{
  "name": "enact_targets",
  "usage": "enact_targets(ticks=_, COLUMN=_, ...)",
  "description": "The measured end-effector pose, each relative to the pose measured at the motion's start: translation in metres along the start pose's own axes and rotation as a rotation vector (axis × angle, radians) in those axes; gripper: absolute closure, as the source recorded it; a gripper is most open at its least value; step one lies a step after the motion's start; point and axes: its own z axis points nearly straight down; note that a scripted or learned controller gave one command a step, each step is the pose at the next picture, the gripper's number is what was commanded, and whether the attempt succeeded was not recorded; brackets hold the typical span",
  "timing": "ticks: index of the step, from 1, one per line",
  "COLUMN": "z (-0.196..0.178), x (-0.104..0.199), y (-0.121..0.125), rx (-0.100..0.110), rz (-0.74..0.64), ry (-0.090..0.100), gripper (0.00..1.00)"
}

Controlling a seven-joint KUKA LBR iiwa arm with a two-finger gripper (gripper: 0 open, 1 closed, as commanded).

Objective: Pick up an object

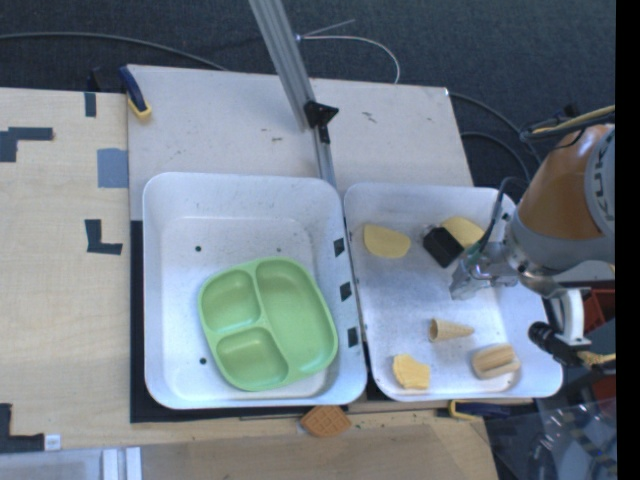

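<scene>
The right bin (400,298) holds several toy foods: a yellow half-round piece (385,241), a black block (439,245) touching a yellow piece (464,231), a small cone (449,330), a tan bread-like roll (493,361) and a yellow wedge (410,372). My gripper (470,278) hangs low over the right side of this bin, just below the black block and above the cone. Nothing shows between its fingers.
The left bin (170,218) holds a green divided plate (266,322). A waffle-like piece (323,422) lies on the bench in front of the bins. A metal pole (285,48) slants over the back. Cables run behind the bench.
</scene>
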Motion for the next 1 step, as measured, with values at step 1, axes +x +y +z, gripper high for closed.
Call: enact_targets(ticks=1, z=-0.0448, x=0.0077, y=0.0009, rx=-0.001, rz=-0.001, ry=0.000, gripper=1.00)
